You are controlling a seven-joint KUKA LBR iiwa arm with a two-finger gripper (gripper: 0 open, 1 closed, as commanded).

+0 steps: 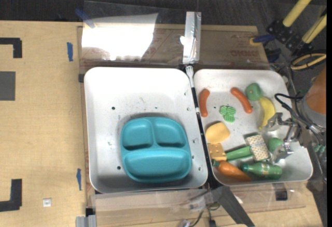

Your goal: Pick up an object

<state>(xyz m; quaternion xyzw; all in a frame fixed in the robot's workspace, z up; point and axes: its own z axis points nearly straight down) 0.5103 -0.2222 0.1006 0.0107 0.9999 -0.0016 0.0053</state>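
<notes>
A: From the camera view, how far along is the pick?

B: Not done, I judge. The tool (284, 140) sits low in the right bin (303, 171), at its right side among the toy food, near the yellow banana (267, 110) and the green bottle (264, 170). I cannot tell how wide it stands or whether it has anything.

A: And the left bin (98, 117)?

B: It carries a teal divided tray (154, 149).

A: Any writing?

B: Faint print on the cardboard (241, 49) at the far side, too blurred to read.
</notes>
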